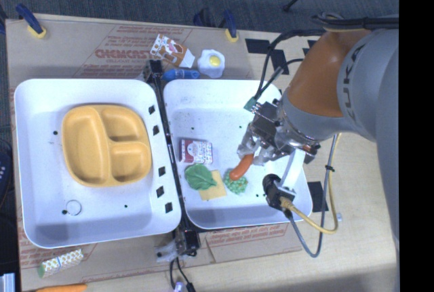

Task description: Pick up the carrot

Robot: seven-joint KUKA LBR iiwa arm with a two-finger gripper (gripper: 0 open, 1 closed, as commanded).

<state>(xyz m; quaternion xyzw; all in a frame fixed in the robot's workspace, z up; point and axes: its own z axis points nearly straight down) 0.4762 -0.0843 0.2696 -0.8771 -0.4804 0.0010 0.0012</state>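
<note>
The orange carrot (242, 166) lies slanted in the right bin (203, 101), its lower end by a small green vegetable piece (236, 184). My gripper (252, 152) sits right over the carrot's upper end, reaching in from the right. Its fingers appear to straddle that end of the carrot, and the carrot's lower end still looks to be resting near the bin floor.
A red-and-white packet (195, 150), a green leaf (200, 176) and a yellow cheese slice (212, 188) lie left of the carrot. The left bin (34, 121) holds a yellow divided tray (107, 143). Small toy foods sit behind the bins (183, 57).
</note>
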